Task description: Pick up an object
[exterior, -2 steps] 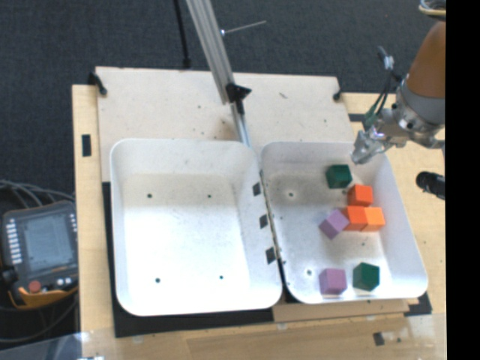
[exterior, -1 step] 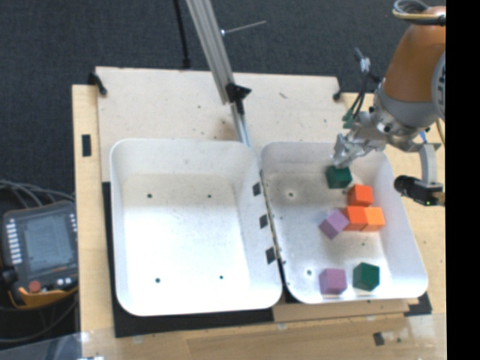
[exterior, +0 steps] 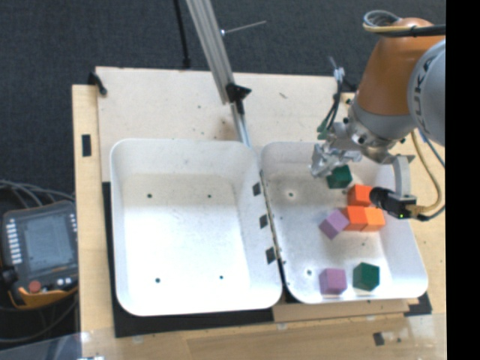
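Nearest to us, along the front wall of the right-hand shallow white plastic bin (exterior: pixel 417 276), we see a pale purple cube (exterior: pixel 332 280) and a dark green cube (exterior: pixel 366 275) sitting just beside each other, both resting flat on the speckled floor. A little further in lies a second purple cube (exterior: pixel 334 223), tilted on an edge and touching a bright orange block (exterior: pixel 365 217); another orange block (exterior: pixel 360 195) sits just behind that one. Beyond these, near the far side of the same bin, a small dark green block (exterior: pixel 340 176) shows right under the tool (exterior: pixel 328 161) of the grey arm with the orange band (exterior: pixel 390 73). We cannot tell whether the tool is spread or closed, nor whether the green block is between its tips or merely beneath them, so we judge the pick as not yet shown to be done: the tool is down at a candidate, and a secure grasp and a lift are what is left. The blocks look like matte, hard-edged foam or wood pieces, easy to pinch on flat faces. The left white bin (exterior: pixel 135 291) has a smooth, lightly specked floor with a few dark dots. Farthest off, the pale wooden counter (exterior: pixel 157 96) carries a slanted aluminium rail (exterior: pixel 210 43).
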Robot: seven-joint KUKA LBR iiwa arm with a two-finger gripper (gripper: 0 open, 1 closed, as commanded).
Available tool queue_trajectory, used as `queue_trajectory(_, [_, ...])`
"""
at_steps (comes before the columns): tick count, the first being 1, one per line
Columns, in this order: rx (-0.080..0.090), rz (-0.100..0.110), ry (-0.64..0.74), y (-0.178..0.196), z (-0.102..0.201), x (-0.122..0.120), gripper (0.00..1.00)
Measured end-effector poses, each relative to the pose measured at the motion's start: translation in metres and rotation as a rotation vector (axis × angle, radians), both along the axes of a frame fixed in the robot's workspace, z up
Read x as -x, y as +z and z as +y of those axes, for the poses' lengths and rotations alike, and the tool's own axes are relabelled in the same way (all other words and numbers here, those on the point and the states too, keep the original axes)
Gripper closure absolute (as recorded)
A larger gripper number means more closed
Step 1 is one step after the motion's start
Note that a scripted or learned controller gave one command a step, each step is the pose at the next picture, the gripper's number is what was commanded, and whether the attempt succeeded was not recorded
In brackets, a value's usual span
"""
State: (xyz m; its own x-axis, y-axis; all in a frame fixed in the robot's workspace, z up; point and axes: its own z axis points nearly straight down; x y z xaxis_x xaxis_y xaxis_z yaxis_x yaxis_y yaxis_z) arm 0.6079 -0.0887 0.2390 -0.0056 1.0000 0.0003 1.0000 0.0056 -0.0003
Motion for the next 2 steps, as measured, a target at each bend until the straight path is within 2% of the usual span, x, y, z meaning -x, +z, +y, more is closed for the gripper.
queue_trajectory(2, [-0.001, 0.0, 0.002, -0.009, 0.093, 0.028, 1.0])
